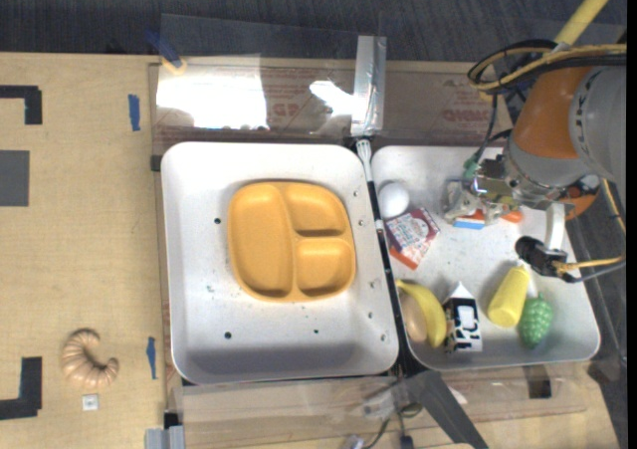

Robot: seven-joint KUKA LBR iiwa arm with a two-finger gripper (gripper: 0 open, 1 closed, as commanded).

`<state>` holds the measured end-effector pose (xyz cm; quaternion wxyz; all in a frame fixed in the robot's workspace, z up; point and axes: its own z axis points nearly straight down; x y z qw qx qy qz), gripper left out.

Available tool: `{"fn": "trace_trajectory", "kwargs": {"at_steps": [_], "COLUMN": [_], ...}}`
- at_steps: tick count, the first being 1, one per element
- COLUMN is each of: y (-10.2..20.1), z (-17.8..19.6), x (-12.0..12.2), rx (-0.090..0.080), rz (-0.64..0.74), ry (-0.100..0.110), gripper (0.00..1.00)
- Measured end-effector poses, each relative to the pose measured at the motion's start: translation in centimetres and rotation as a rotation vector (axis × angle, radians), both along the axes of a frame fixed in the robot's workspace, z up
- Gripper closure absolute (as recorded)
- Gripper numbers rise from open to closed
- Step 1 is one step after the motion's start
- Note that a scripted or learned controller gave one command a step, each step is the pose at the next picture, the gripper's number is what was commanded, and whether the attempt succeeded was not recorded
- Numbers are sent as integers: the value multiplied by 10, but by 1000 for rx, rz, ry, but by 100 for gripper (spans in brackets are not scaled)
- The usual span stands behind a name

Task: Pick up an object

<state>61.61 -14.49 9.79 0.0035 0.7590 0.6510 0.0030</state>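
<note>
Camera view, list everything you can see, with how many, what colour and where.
Shallow white bins: two, side by side on bench.
Yellow divided plastic plate: one, left bin, centre.
White egg-shaped object: one, right bin, upper left.
Red-and-white flat packet: one, right bin, below the egg.
Yellow banana: one, right bin, lower left.
Black-and-white small carton: one, beside banana.
Yellow corn-like toy: one, right bin, lower right.
Green bumpy toy: one, beside corn.
Tan curled croissant-like toy: one, bench, far left.
Grey arm's gripper: one, over right bin's upper part.

red print on cardboard (299,99) and packet (411,235), none legible
</note>
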Motion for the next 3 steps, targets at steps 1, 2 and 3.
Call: {"fn": "trace_trajectory", "kwargs": {"at_steps": [1, 2, 3], "y": [86, 102, 102], "z": [88, 86, 86], "x": [32, 10, 8], "rx": [4, 4, 2], "rz": [-302, -362, -251], "ry": [6, 13, 12], "gripper": [100, 100, 100]}}
